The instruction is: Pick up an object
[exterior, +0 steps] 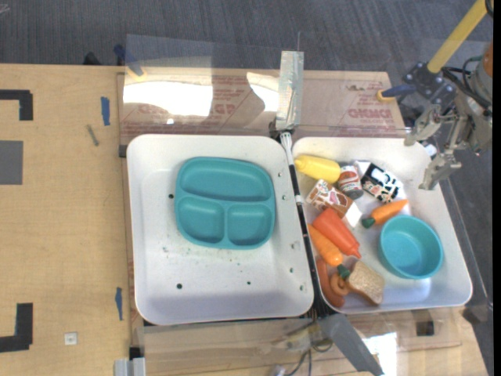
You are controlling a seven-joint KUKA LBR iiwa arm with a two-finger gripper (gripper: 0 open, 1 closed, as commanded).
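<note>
Toy food pile sits in the right shallow white plastic bin: yellow plastic banana at the far left corner, small red-and-white can and black-and-white patterned block just beside it, pink-and-white printed carton below the banana. Two orange plastic carrots: small one with green top touching the rim of the round teal plastic bowl, bigger one along the bin's left side, with another orange piece next to it. Tan bread-slice toy at the near edge, lying over a red-orange piece.

Left shallow white plastic bin holds a teal three-compartment plastic tray, flat, roughly centred.

Pincer hangs at the right bin's far right corner, over the rim, well apart from the toys. Nothing between its fingers. Spread or closed: cannot tell, too small and cluttered. Both bins sit on the light wooden tabletop.
</note>
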